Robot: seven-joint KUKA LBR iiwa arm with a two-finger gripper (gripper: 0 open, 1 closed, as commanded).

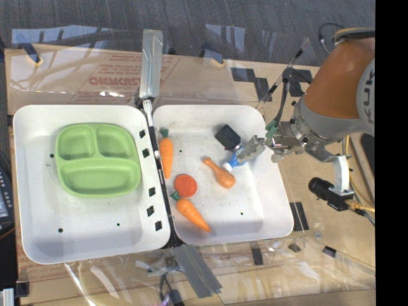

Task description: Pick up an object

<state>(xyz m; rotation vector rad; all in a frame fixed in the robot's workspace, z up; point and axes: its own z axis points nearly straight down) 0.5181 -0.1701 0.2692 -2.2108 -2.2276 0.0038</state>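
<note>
In the right bin (271, 196) the gripper (237, 160) — grip unclear — meets a drumstick (220, 173), long axis upper-left to lower-right.

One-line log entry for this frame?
gripper: over right bin, near black block | grasp: unclear | green tray: left bin
</note>
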